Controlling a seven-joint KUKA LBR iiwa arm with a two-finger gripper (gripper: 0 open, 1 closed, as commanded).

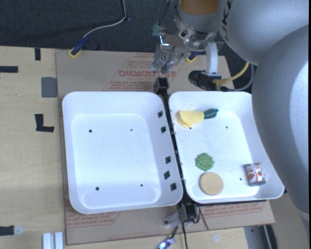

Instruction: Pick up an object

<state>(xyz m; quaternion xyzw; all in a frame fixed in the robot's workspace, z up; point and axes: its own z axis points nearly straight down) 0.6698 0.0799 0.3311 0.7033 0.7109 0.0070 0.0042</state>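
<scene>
Four objects lie in the right bin (238, 119). A yellow corn-like piece with a dark green end (193, 117) rests near its far left corner. A green knobbly disc (204, 162) and a tan round cookie (211, 183) sit near the front. A small red and white can (255, 174) lies at the front right. My gripper (164, 61) hangs above the bench past the far edge of the bins, over the divide between them, with nothing visibly between its fingers.
The left bin (114, 191) stands beside the right one, joined by black clips along the shared edge. The bulky grey arm (280, 61) covers the right side of the view. A cable with a yellow and blue plug (79, 47) lies at the back left.
</scene>
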